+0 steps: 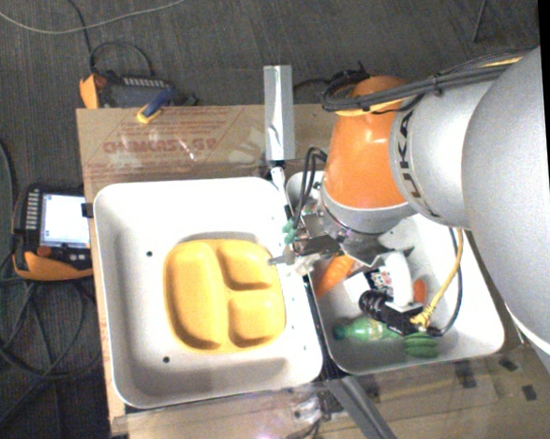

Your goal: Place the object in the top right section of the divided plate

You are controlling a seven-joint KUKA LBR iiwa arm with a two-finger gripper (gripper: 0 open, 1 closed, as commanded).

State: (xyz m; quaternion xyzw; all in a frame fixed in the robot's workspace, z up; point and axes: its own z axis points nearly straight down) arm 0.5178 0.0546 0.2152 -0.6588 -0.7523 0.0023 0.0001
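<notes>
A yellow divided plate (226, 292) lies in the left white bin (126, 234); its sections hold nothing. My gripper (291, 252) hangs over the wall between the two bins, just off the plate's upper right corner. An orange carrot-shaped thing (332, 274) lies just right of and below the gripper, at the left side of the right bin (485, 335). Whether the gripper touches it is hidden by the wrist.
The right bin also holds a green bottle (356, 331), a green item (420, 346), a white labelled packet (390, 275) and a small orange piece (419, 292). The arm's grey and orange body covers the upper part of that bin.
</notes>
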